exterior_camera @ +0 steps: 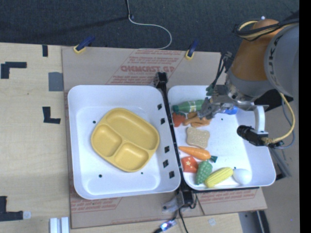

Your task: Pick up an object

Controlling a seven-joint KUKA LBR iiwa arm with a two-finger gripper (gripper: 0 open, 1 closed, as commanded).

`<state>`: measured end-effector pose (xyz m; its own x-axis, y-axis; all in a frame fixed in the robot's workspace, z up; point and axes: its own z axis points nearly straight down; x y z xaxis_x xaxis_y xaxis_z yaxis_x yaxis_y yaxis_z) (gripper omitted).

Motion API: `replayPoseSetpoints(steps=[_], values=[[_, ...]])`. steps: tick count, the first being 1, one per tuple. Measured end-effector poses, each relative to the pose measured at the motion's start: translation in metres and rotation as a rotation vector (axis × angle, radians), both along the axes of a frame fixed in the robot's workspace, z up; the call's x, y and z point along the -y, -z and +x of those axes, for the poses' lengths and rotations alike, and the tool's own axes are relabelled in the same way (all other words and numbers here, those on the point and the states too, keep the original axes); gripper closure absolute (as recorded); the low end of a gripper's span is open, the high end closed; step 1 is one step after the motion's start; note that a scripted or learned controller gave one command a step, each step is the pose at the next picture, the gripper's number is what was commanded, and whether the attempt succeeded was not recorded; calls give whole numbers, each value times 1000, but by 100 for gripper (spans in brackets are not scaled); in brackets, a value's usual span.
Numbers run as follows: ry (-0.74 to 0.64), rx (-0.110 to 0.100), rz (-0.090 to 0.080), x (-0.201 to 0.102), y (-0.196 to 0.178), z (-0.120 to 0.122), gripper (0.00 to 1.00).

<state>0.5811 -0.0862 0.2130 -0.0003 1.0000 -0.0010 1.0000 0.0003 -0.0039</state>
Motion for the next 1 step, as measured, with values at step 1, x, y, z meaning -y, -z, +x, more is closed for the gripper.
replayPoseSetpoints(steps=[1], values=[[-2,4,1,-3,-22,2,100]])
